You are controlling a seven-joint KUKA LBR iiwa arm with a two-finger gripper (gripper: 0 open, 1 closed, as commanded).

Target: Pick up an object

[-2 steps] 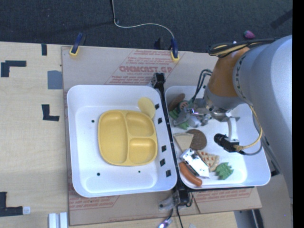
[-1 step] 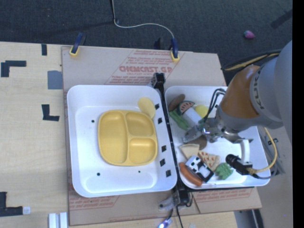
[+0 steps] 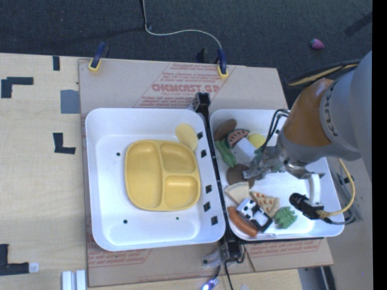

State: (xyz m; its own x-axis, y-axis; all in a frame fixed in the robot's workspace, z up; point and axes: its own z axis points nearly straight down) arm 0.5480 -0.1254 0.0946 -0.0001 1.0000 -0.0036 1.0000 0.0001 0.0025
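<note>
Cardboard sheet point(image 3: 181, 86), yellow clamp point(image 3: 95, 63), white cable point(image 3: 175, 32), dark carpet point(image 3: 242, 11)

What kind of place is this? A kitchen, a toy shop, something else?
Most likely a robotics lab or test bench, not a kitchen. A grey and orange robot arm reaches over two white bins clamped to a cardboard-covered bench. The right bin holds toy food, like a pizza slice; the left holds a yellow divided plate.
</note>
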